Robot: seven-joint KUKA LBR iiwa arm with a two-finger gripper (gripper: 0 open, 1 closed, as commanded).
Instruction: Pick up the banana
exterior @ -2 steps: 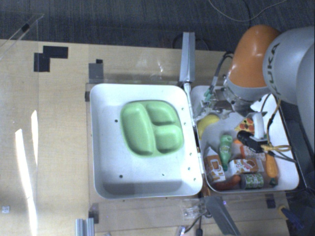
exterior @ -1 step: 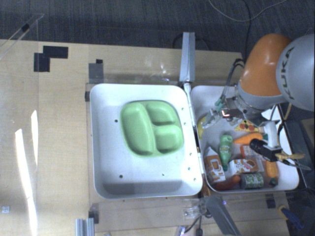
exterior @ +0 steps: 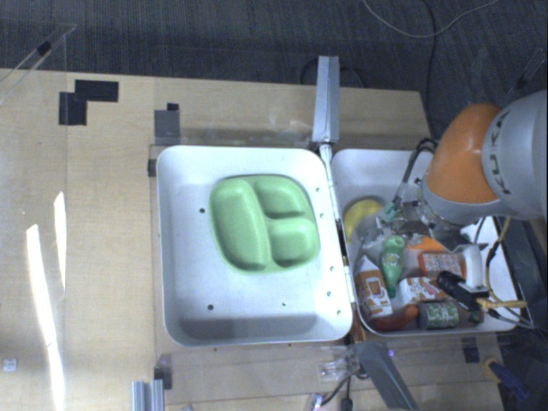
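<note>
So the arm (exterior: 488,161) is reaching into the right bin (exterior: 368,165), with the gripper (exterior: 396,221) down near that bin's left wall, just beside the banana (exterior: 360,215). Honestly can't tell how the gripper is set, it's too cluttered there. The banana sits against the left wall, about midway along it. A green bottle (exterior: 392,262) lies just below, and more packets crowd the bin's near edge (a real jumble). The left bin (exterior: 184,255) holds a green divided tray (exterior: 261,221) in its middle.
</note>
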